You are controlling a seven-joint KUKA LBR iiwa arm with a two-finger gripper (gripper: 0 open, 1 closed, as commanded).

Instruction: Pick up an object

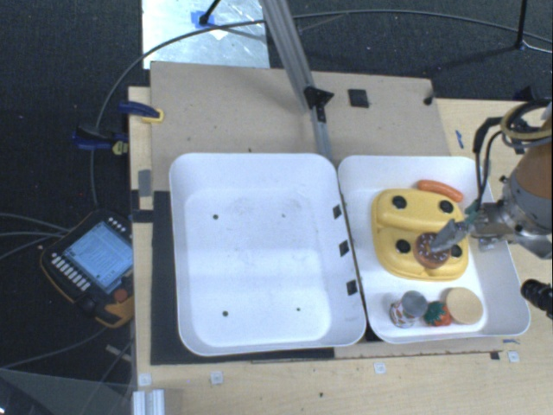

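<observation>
We saw the end effector [436,242] low over a small brown round thing [428,249] on the big yellow plastic toy [416,232] in the right white bin [497,275]. We think it went there to grab, but we could not tell its grip.

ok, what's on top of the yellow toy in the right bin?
A brown round piece sits on the yellow toy, with the gripper right over it. Dark spots show on the toy's top. Contact under the fingertips is covered, so a grasp can't be confirmed.
</observation>
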